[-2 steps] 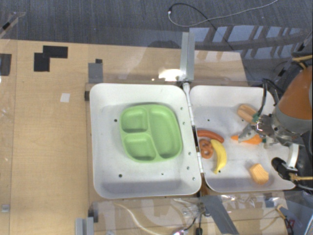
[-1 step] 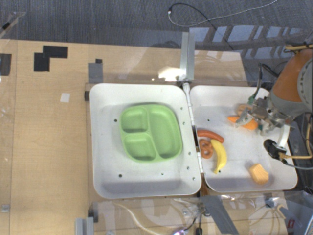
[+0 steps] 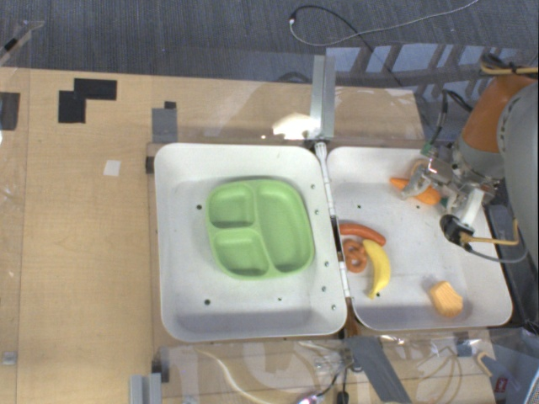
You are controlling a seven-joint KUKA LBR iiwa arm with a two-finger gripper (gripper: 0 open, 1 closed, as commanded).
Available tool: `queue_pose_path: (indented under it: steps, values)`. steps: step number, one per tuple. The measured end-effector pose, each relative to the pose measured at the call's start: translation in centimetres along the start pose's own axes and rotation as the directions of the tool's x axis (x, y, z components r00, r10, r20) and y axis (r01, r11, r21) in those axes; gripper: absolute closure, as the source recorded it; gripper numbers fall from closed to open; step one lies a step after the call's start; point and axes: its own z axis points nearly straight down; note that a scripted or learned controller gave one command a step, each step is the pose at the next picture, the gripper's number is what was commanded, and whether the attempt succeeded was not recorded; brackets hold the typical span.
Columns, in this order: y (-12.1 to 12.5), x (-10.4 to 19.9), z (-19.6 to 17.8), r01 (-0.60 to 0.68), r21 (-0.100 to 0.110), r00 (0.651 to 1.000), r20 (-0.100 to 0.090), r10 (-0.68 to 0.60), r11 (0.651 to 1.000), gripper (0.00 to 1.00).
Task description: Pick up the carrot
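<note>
the fingers pinch the carrot near the right bin's far edge.

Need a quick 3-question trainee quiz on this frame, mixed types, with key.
1. True or false: the green tray lies in the left bin.
2. Which item lies closest to the pincer? A) banana B) carrot C) yellow block
3. Fill in: the banana sits in the ____ bin, near the divider.

Key: 1 true; 2 B; 3 right.
</note>
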Motion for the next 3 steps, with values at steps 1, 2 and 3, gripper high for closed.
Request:
queue_pose_path:
  steps: [1,2,3]
  values:
    - [2.5,3.0,-7.3,0.086,-0.009,0.996,0.002,-0.086,0.996,0.0]
    - [-1.7,3.1,-1.2,0.062,-0.031,0.998,-0.002,-0.062,0.998,0.0]
    - [-4.7,1.4,-1.0,-0.034,-0.025,0.999,-0.004,0.034,0.999,0.0]
